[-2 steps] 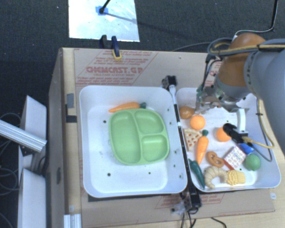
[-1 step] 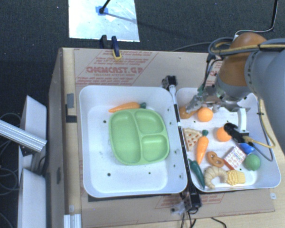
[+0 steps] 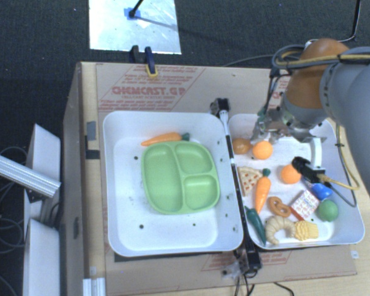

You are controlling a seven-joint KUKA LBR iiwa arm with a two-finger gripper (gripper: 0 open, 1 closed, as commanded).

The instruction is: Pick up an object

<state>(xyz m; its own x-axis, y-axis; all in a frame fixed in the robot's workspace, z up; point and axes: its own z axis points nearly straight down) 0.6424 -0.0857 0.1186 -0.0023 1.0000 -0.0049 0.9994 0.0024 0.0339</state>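
Note:
The right bin (image 3: 351, 227) holds several toy foods. An orange ball (image 3: 263, 149) lies near its back left, next to a darker orange piece (image 3: 241, 145). My gripper (image 3: 266, 130) hangs over the back of this bin, just above and behind the orange ball; nothing shows in its grip. Further forward lie a pizza slice (image 3: 249, 179), a small carrot (image 3: 263, 190), another orange ball (image 3: 290, 174), a pretzel (image 3: 279, 207), a croissant (image 3: 277, 227), a corn cob (image 3: 306, 230) and a green ball (image 3: 327, 210).
The left bin (image 3: 126, 227) holds a green divided plate (image 3: 180, 177) and a long carrot (image 3: 163, 139) behind it. A black divider (image 3: 229, 159) runs between the bins. The arm's grey body (image 3: 351, 97) covers the right bin's back right corner.

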